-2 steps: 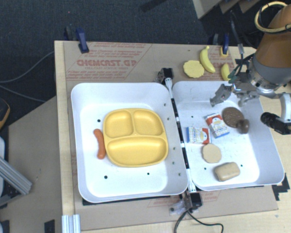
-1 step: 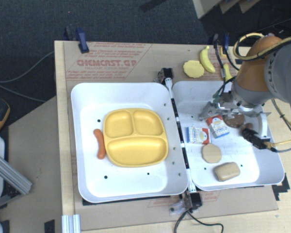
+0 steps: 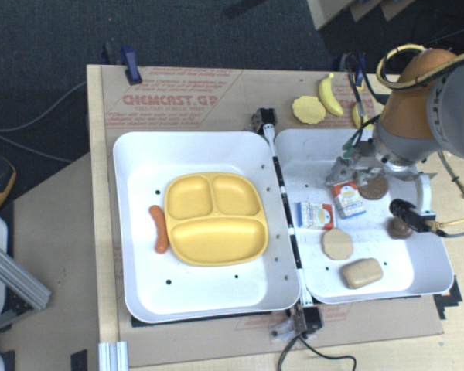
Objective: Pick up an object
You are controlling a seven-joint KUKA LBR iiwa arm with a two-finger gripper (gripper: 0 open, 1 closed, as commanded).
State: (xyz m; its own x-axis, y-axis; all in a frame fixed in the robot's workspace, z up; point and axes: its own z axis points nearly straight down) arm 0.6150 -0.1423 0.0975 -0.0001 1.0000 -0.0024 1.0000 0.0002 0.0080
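Note:
My gripper (image 3: 353, 168) hangs low over the back of the right bin (image 3: 425, 280), under the grey arm with the orange band (image 3: 408, 103). Directly in front of it lies a small red and white carton (image 3: 348, 200), and a brown round cookie (image 3: 373, 188) sits just to its right. A blue and white packet (image 3: 313, 215) lies near the bin's left wall. Toward the front are a tan round piece (image 3: 337, 244) and a tan bread loaf (image 3: 361, 273). A dark brown lump (image 3: 400, 227) rests at the right.
The left bin (image 3: 135, 280) holds a yellow divided plate (image 3: 215, 217) with an orange hot dog (image 3: 159, 229) beside it. A banana (image 3: 331, 95) and a yellow lump (image 3: 308, 109) lie on the bench behind the right bin. A black cable fitting (image 3: 410, 213) juts off the arm.

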